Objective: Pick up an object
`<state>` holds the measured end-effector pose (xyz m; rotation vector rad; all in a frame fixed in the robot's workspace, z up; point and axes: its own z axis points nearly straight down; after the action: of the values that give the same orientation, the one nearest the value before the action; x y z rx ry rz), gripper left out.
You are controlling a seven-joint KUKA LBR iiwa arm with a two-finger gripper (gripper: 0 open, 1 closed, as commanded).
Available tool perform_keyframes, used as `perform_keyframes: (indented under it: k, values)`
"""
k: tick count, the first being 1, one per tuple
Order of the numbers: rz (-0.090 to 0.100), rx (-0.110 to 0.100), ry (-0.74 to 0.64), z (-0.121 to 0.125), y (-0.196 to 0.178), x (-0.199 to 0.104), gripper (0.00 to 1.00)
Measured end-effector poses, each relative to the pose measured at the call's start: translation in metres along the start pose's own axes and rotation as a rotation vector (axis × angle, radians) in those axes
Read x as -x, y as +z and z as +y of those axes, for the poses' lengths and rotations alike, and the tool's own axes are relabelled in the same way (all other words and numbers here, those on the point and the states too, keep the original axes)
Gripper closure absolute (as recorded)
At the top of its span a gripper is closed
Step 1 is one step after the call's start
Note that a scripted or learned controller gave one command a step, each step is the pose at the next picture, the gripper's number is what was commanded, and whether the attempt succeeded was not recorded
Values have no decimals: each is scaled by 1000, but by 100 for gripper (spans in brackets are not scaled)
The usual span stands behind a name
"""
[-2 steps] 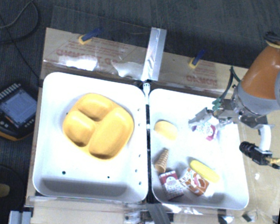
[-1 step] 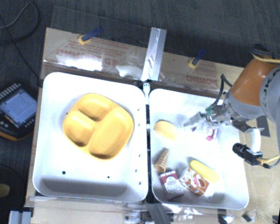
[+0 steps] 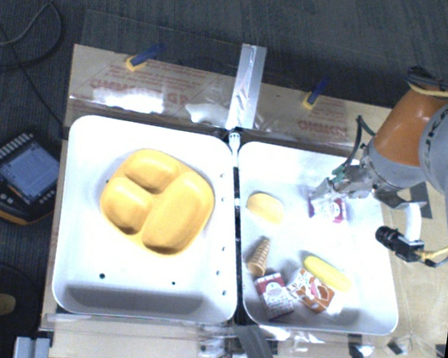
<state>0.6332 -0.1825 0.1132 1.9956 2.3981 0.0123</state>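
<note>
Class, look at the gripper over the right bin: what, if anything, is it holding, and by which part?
It cannot be told: the gripper sits directly above the small white-and-pink packet, but any hold is hidden.

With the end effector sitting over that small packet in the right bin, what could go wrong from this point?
The end effector hovers at the small white and pink packet, which looks flat and may slip from a grasp. The packet lies close to the right bin's back wall, so a descent might clip the rim. A sideways nudge could push it toward the pale yellow oval rather than lift it.
</note>
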Motion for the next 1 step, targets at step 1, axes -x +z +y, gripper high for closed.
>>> perform_keyframes:
  k: [1]
  values:
    - [11,-22,86,-13,-92,-87,100]
